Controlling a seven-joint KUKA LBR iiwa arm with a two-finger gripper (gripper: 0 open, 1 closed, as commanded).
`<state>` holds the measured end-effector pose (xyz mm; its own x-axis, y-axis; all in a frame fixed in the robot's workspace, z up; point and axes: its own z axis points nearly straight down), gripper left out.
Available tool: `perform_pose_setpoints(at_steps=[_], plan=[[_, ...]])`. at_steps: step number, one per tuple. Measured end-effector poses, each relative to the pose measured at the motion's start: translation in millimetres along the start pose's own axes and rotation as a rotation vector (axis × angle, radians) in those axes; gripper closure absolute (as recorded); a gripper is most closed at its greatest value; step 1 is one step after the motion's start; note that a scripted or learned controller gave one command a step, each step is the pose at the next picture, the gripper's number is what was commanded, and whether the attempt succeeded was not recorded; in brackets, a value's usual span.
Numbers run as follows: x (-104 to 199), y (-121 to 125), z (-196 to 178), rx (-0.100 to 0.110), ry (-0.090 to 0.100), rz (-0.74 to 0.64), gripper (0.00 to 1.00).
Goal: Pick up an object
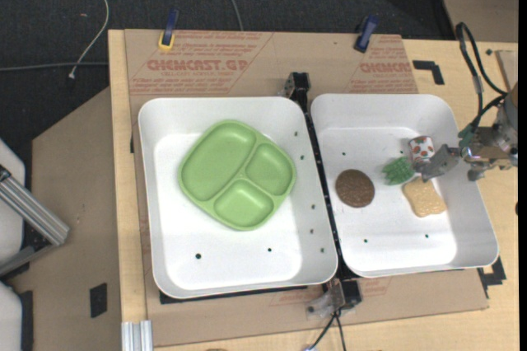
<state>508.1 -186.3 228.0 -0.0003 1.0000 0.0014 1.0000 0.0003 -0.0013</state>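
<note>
In the right bin lie a round brown cookie, a small green leafy piece, a tan slice like toast and a little white cube with red spots. My gripper reaches in from the right, low over the bin's right part. Its tip sits between the spotted cube and the tan slice, just right of the green piece. Nothing is visibly held in it.
The left bin holds a green plate with three compartments. A black clamp sits where the two bins meet at the back. Cables run along the bench at the far right.
</note>
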Motion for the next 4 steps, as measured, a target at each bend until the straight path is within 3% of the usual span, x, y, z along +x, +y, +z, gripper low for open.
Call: perform_pose_setpoints(at_steps=[2,3,4], plan=[[-4,-4,111,0.006,0.002,0.001,0.00],[-4,-2,142,-0.003,-0.001,0.000,0.00],[-7,0,128,-0.012,-0.008,0.002,1.00]])
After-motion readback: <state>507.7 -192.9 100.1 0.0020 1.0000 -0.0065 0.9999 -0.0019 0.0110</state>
